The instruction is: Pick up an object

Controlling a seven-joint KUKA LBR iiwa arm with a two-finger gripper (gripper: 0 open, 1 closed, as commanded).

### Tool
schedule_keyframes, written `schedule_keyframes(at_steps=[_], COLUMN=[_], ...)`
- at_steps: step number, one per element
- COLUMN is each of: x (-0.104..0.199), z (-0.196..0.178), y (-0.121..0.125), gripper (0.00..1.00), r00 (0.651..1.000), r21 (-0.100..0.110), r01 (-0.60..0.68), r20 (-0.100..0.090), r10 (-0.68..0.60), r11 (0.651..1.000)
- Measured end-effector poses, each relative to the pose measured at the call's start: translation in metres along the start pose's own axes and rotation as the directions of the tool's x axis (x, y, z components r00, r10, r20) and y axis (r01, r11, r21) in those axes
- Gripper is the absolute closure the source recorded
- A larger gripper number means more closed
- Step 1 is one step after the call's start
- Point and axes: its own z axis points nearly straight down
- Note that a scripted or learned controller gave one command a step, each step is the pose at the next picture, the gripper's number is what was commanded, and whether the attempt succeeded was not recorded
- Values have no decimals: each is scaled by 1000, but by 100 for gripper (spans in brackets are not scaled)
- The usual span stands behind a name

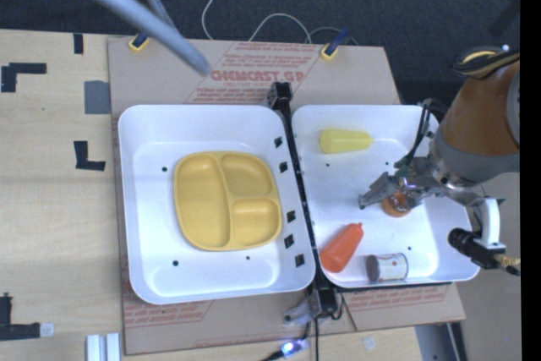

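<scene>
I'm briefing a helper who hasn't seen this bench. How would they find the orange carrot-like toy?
Look in the right-hand white bin, the one the arm reaches into. Near its front edge, close to the divider, lies the orange carrot-like toy, tilted. It is tapered and bright orange, unlike the grey can beside it and the yellow piece farther back.

grey arm [473, 156] with a broad orange band, dark cables, and a metal-grey pincer [385, 192].
</scene>
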Motion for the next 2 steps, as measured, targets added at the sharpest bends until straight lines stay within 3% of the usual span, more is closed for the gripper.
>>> schedule_keyframes(at_steps=[2], x=[9], z=[104], y=[-1], gripper=[0], r00=[1000], r21=[-1], r01=[0], r20=[1], r10=[0], r11=[1000])
